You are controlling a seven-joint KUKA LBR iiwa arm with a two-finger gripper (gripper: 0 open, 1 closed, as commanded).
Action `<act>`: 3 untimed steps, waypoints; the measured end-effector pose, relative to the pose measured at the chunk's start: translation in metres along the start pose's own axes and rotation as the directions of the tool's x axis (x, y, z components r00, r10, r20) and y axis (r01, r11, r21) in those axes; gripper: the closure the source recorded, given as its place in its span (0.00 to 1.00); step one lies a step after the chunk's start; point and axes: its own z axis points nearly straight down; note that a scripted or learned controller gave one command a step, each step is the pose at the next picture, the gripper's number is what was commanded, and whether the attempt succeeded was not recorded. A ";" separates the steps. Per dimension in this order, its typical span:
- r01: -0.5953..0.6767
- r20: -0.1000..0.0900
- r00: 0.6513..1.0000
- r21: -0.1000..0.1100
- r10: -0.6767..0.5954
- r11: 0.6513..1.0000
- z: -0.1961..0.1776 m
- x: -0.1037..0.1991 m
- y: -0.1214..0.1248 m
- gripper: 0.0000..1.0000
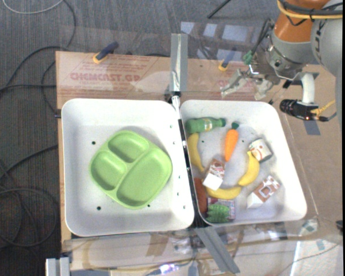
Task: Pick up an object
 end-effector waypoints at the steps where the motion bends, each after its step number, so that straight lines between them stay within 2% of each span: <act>1: 0.129 0.001 0.992 0.001 -0.129 0.992 0.094 -0.031 -0.060 0.00; 2: 0.164 0.006 0.986 -0.010 -0.164 0.986 0.181 -0.021 -0.047 0.00; 3: 0.163 0.005 0.987 -0.013 -0.163 0.987 0.171 -0.021 -0.047 1.00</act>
